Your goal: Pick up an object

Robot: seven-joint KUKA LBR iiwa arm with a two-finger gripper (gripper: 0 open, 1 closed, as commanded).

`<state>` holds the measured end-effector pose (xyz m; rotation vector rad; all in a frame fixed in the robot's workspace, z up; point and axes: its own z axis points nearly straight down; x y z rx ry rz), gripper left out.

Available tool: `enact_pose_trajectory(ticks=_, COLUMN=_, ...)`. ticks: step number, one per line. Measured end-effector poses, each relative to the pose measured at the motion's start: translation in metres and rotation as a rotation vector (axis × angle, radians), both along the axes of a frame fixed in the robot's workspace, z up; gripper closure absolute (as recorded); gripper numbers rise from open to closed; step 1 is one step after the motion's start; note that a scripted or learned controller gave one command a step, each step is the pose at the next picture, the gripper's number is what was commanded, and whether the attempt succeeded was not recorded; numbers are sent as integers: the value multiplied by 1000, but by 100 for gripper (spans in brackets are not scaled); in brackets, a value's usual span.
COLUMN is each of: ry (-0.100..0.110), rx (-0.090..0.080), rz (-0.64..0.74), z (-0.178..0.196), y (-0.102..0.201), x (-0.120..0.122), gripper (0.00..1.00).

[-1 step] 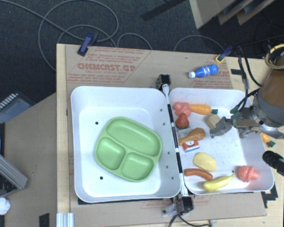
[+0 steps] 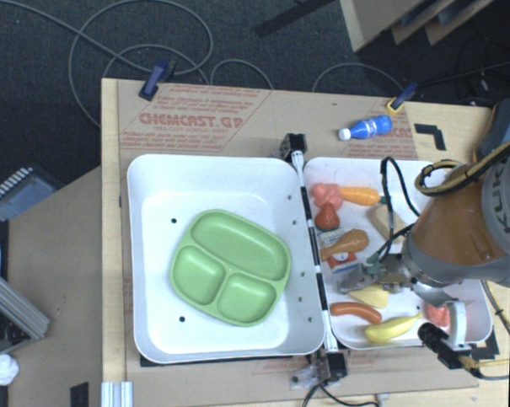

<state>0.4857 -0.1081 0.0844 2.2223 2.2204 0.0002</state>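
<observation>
Camera view: the arm's gripper (image 2: 378,275) dips into the right bin (image 2: 477,330) among toy food (image 2: 355,241) heaped there for picking, beside the left bin's green plate (image 2: 229,266); whether it grips anything cannot be told

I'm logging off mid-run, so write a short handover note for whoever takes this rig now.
Gripper: low in the right bin, among the toy food; finger state can't be read, and no item is seen held.
Right bin holds: carrot, pink piece, drumstick, hot dog, banana, plus other small pieces near the arm.
Left bin: green tray, its three compartments bare.
Done: arm is down at the food.
Left: secure one item and lift it.
</observation>
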Motion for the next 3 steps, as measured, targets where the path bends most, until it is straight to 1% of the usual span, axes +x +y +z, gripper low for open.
enact_pose_trajectory(ticks=1, ry=-1, rx=0, rz=1, z=0, y=11, x=56, gripper=0)
enact_pose_trajectory(ticks=2, ry=3, rx=0, rz=0, z=2, y=-2, x=-7, gripper=0)
enact_pose_trajectory(ticks=3, ry=1, rx=0, rz=0, z=12, y=-1, x=-7, gripper=100)
